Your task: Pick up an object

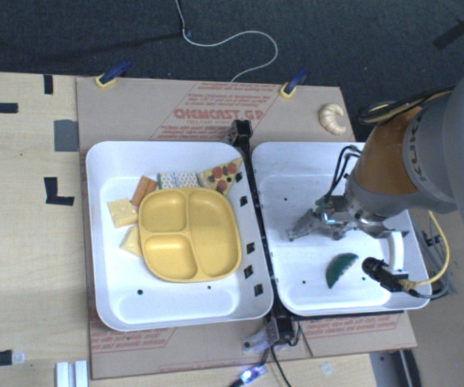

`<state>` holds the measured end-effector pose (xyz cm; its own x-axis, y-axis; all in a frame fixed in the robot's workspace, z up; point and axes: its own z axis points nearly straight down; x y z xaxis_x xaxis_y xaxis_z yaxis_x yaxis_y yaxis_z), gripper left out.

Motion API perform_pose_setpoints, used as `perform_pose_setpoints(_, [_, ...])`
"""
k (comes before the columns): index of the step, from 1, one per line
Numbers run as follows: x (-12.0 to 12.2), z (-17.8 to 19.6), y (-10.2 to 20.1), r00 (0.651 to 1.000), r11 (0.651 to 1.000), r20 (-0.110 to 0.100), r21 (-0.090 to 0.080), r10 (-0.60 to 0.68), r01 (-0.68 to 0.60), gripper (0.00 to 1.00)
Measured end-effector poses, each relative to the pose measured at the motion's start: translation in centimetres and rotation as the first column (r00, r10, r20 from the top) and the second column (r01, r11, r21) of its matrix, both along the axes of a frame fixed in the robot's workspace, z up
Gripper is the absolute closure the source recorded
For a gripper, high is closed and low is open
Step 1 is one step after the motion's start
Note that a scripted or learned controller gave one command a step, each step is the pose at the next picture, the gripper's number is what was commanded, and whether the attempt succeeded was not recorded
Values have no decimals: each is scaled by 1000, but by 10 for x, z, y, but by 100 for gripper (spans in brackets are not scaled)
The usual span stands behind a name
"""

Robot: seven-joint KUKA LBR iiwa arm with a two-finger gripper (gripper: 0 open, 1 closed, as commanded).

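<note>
My gripper (303,229) hangs low over the middle of the right bin (296,293), reaching in from the right with nothing visible between its fingers. A dark green leaf-shaped piece (341,268) lies on the bin floor just below and to the right of the gripper, apart from it. In the left bin (119,297) a yellow divided plate (190,234) lies flat. Around its upper left edge sit a pale yellow block (122,213), an orange-brown piece (144,189) and a patterned flat piece (222,176).
A divider with black clips (252,240) runs between the bins. A cream shell-like object (335,118) rests on the cardboard beyond the right bin. A white cable (232,43) loops across the dark floor at the top.
</note>
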<state>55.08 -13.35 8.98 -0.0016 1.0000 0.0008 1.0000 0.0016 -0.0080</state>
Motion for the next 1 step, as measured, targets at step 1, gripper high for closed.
perform_pose_setpoints(1, [1,13,1,1000,1000,4,1,1,-1,100])
